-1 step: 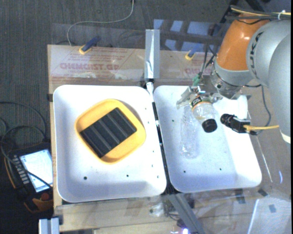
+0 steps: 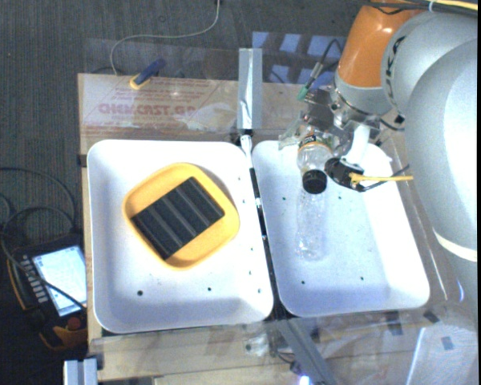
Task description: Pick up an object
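Gripper (image 2: 311, 144), open or closed can't tell, sits over the top end of the clear bottle (image 2: 311, 224) lying in the right bin (image 2: 385, 283); should straddle its width, then squeeze gently.

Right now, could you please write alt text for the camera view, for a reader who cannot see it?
The grey and orange arm's gripper hangs over the far end of the right bin, by one end of a clear plastic bottle lying there. The left bin holds a yellow object with a black ribbed top.
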You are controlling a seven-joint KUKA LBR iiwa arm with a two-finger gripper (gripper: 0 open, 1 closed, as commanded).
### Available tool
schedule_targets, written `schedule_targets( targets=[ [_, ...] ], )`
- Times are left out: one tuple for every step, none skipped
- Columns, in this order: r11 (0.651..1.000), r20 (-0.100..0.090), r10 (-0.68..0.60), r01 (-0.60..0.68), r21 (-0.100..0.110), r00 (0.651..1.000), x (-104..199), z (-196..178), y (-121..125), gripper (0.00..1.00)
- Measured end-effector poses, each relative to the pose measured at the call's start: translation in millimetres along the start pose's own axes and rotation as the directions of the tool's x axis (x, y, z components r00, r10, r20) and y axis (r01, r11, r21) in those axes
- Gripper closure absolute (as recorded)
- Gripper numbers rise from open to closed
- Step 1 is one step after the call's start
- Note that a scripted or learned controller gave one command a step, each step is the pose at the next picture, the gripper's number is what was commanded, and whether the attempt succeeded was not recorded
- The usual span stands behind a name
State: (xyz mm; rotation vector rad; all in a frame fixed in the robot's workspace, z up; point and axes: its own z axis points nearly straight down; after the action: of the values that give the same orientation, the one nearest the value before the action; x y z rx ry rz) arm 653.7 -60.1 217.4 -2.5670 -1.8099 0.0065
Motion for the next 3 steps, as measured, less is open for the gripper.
schedule_targets(
  targets=[
    [0.973, 0.002, -0.231, 0.231, -0.001, 0.973, -37, 19, 28, 0.00],
    [0.999, -0.001, -0.034, 0.034, 0.001, 0.999, -63, 48, 38, 0.00],
    [0.995, 0.001, -0.100, 0.100, -0.002, 0.995, -108, 32, 54, 0.00]
  ],
)
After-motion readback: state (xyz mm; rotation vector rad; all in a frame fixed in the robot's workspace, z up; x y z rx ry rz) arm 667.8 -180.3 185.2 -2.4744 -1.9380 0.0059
